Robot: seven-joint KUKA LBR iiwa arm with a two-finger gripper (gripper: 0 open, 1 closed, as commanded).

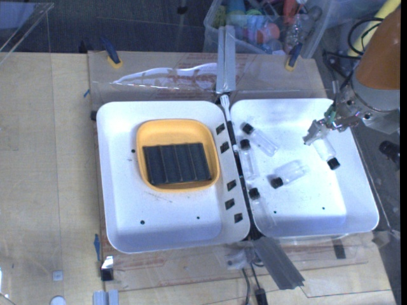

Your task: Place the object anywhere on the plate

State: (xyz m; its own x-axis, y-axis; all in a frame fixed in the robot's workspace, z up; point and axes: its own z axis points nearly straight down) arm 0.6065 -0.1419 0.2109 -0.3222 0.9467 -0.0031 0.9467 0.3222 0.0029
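Plate (pixel 178 132) in left bin (pixel 121 221), w/ block (pixel 177 164) on it; bottles (pixel 287 171) in right bin (pixel 356 208).

Glossy white plastic bins (pixel 159 230), a matt orange plate (pixel 147 135), clear plastic bottles (pixel 287 171), wooden bench (pixel 44 170).

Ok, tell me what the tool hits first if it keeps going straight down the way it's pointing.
Probably the clear bottle with the black cap just below the tool, in the right bin. Depth is hard to judge from this slanted view, so it might slip past the bottle and meet the bin's white floor instead.

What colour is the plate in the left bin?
Yellow-orange, seen clearly in the camera view: plate.
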